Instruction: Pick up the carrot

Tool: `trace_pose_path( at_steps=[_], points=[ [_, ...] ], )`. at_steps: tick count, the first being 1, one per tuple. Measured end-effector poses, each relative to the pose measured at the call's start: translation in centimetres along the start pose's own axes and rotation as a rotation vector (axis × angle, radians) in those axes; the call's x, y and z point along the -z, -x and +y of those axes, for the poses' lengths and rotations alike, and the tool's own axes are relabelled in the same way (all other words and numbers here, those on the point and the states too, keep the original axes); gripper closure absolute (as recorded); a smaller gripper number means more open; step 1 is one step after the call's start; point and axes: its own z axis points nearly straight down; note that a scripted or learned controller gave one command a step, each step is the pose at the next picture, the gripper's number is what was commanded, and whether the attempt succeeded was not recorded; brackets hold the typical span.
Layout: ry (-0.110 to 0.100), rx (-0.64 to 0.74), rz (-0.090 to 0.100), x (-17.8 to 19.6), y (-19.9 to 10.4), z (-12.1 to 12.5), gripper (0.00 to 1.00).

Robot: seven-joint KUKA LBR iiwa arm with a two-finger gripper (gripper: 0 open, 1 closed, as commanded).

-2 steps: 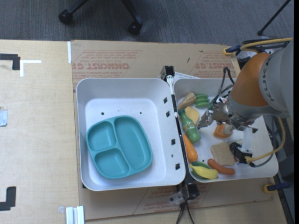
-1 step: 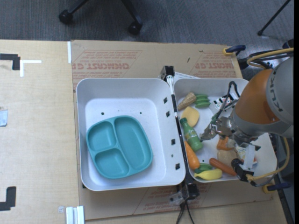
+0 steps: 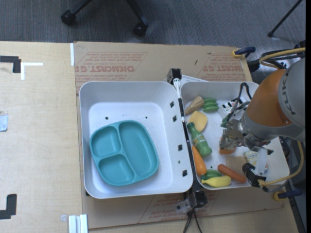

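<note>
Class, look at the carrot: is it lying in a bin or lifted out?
Lying in the right bin. The carrot rests against its left wall, apart from the hand.

You see two white bins side by side on the bench: the left bin point(image 3: 126, 93) holds a teal divided plate point(image 3: 124, 152), the right bin point(image 3: 214, 88) a jumble of toy food. The carrot point(image 3: 198, 161) lies along its left wall, just below the green bottle point(image 3: 199, 140). The gripper point(image 3: 227, 142) hangs low over the bin's middle, well right of the carrot, above an orange piece point(image 3: 226, 151)
</note>
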Motion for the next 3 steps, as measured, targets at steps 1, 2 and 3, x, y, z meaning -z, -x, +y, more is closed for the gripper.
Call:
trace_pose_path(
  at_steps=[1, 2, 3],
  points=[
    [-0.02, -0.15, 0.0, 4.2, 0.4, -1.1, 1.0],
    [-0.02, -0.145, -0.001, 5.0, 0.4, -0.9, 1.0],
    [-0.019, -0.141, -0.002, 5.9, 0.4, -0.7, 1.0]
  ],
)
